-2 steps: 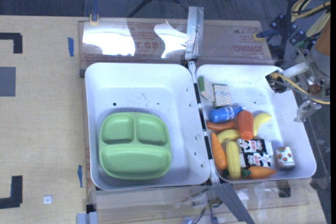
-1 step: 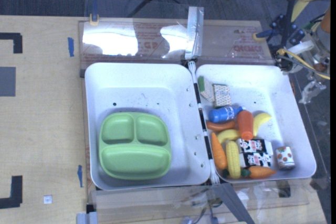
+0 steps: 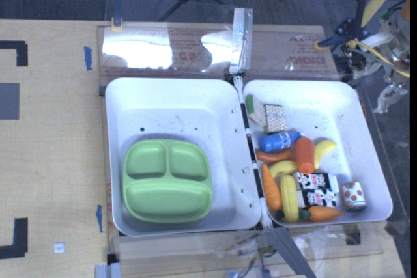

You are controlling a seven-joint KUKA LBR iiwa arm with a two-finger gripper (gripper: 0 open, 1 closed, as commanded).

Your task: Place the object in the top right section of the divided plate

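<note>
Nothing picked yet: I see the plate (image 3: 168, 180) bare, toys in right bin (image 3: 369, 140); jaw state I can't tell.

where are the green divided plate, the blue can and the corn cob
green divided plate (image 3: 168, 197): camera view, floor of its large lower section
blue can (image 3: 277, 141): camera view, middle of its side, lying down
corn cob (image 3: 288, 196): camera view, middle of its yellow kernels
</note>
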